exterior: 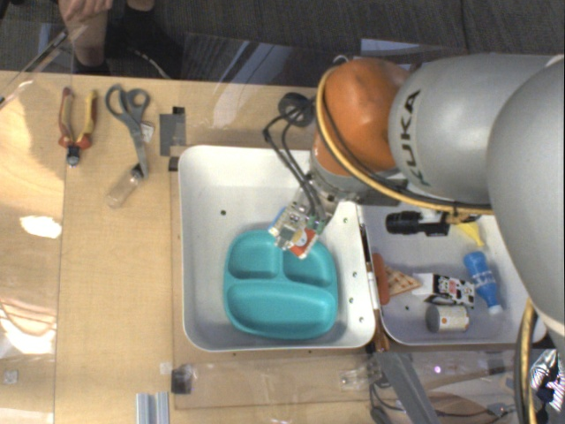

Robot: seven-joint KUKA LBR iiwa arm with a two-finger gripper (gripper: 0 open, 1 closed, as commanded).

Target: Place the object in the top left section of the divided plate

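Note:
A teal divided plate (281, 309) lies in the left white bin (203, 237), with two small sections at the top and one wide section below. My gripper (297, 233) hangs over the plate's upper rim, above the ridge between the top left section (252, 259) and the top right section (316, 270). It is shut on a small red and white object (304, 246), which pokes out at the fingertips just over the top right section's inner corner. The grey arm with its orange band (353, 113) covers the bin's upper right corner.
The right bin (397, 325) holds a black marker (415, 224), a yellow item (470, 233), a blue bottle (484, 281), a brown wedge (397, 282) and a grey cylinder (447, 318). Scissors (132, 122), pliers (76, 126) and a black block (172, 129) lie on the bench at the left.

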